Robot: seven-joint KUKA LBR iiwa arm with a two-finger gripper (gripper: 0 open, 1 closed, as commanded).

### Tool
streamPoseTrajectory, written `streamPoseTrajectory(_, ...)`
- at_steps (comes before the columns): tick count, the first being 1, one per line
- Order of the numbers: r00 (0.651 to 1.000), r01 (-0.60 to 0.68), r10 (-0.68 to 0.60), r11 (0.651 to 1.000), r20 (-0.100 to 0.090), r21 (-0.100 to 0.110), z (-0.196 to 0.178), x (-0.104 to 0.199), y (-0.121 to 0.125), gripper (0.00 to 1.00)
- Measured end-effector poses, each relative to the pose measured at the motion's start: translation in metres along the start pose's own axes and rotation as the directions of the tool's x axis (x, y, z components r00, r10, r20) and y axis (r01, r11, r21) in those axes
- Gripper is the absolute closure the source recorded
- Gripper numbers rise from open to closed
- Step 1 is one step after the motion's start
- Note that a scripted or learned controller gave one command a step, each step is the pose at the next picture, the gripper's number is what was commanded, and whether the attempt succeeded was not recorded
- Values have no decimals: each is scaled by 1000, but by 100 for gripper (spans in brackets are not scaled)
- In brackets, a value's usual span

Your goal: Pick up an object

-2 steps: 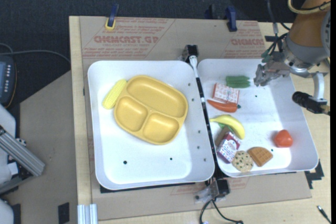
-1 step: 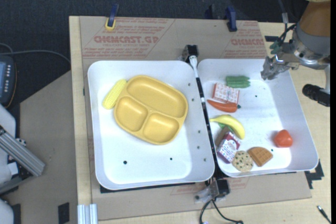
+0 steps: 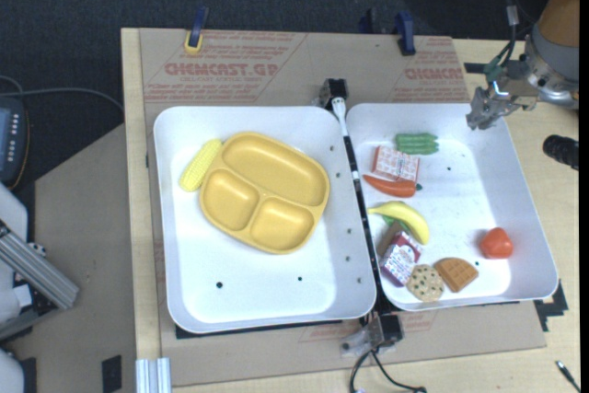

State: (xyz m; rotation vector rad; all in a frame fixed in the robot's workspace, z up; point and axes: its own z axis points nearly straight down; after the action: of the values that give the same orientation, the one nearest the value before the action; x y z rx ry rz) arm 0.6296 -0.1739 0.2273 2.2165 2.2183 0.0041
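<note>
From above, the gripper (image 3: pixel 482 112) hangs at the far right corner of the right bin (image 3: pixel 525 198), over its rim, at the end of the grey arm (image 3: pixel 552 60) that comes in from the right edge of the view. It is small and seen at a slant here, so whether it is open or closed cannot be told; nothing shows in its grasp.

The right bin carries all the small objects but one. A green bean pod (image 3: pixel 417 143) lies toward the far side, with a red-and-white packet (image 3: pixel 397 165) just in front of it and a red chili pepper (image 3: pixel 391 187) touching that packet's near edge. A yellow banana (image 3: pixel 402 217) lies close to the divider between the bins. Below it sits a dark red packet (image 3: pixel 398 259), and beside that a round speckled cookie (image 3: pixel 424 283) and a brown waffle piece (image 3: pixel 456 272) near the front rim. A red tomato (image 3: pixel 497 243) rests by itself toward the right side, well apart from the gripper.

The left bin (image 3: pixel 184 271) holds a yellow divided tray (image 3: pixel 265 190) with three compartments, lying at an angle. A yellow corn cob (image 3: pixel 200 165) lies against the tray's far left edge.

Both bins sit on a cardboard sheet (image 3: pixel 276 60) printed with red lettering, clamped at its far edge by a yellow clip (image 3: pixel 194 40) and a blue clip (image 3: pixel 404 32).
</note>
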Motion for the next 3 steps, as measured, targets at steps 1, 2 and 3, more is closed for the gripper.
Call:
streamPoseTrajectory(1, 1000, 5, -5, 1000, -5, 8, 2, 58, -4, 100)
streamPoseTrajectory(2, 1000, 5, -5, 1000, -6, 7, -9, 109, -18, 100)
streamPoseTrajectory(3, 1000, 3, -3, 1000, -4, 10, 1, 161, -44, 100)
